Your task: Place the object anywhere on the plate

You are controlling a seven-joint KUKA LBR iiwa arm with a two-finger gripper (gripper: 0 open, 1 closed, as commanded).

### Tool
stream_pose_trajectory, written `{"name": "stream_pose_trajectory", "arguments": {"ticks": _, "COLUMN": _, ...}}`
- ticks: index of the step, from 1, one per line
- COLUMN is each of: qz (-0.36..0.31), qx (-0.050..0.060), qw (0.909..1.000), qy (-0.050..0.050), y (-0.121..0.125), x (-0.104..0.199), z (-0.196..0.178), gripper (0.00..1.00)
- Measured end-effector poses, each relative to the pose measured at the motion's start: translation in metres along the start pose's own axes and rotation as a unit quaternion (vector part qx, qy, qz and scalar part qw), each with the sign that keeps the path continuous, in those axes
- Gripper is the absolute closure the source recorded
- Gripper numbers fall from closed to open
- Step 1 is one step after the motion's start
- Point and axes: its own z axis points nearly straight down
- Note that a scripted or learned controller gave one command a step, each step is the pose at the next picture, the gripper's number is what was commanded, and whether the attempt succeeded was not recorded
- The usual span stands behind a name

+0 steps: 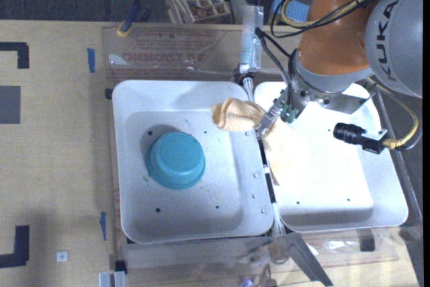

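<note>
A blue round plate rests in the left white bin, left of its middle. A tan, soft-looking object hangs over the upper right part of that bin, close to the divider between the bins. My gripper reaches down from the right and is shut on the object's right end, which sits between the fingers. The object is up and to the right of the plate, well apart from it. The grey arm with its orange band covers the top of the right bin.
The right white bin lies under the arm, with a black cylindrical part of the arm over it. A clear plastic sheet lies behind the left bin. Boxes and cables crowd the floor beyond the bench.
</note>
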Motion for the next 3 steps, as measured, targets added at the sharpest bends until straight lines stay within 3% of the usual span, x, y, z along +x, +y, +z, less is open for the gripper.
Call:
{"name": "stream_pose_trajectory", "arguments": {"ticks": 1, "qz": -0.197, "qx": 0.0, "qw": 0.9805, "qy": 0.0, "y": 0.006, "x": 0.05, "z": 0.004, "gripper": 1.0}}
{"name": "stream_pose_trajectory", "arguments": {"ticks": 2, "qz": -0.375, "qx": -0.001, "qw": 0.9272, "qy": 0.0, "y": 0.026, "x": 0.102, "z": -0.006, "gripper": 1.0}}
{"name": "stream_pose_trajectory", "arguments": {"ticks": 3, "qz": -0.377, "qx": -0.001, "qw": 0.9261, "qy": 0.0, "y": 0.043, "x": 0.15, "z": -0.004, "gripper": 1.0}}
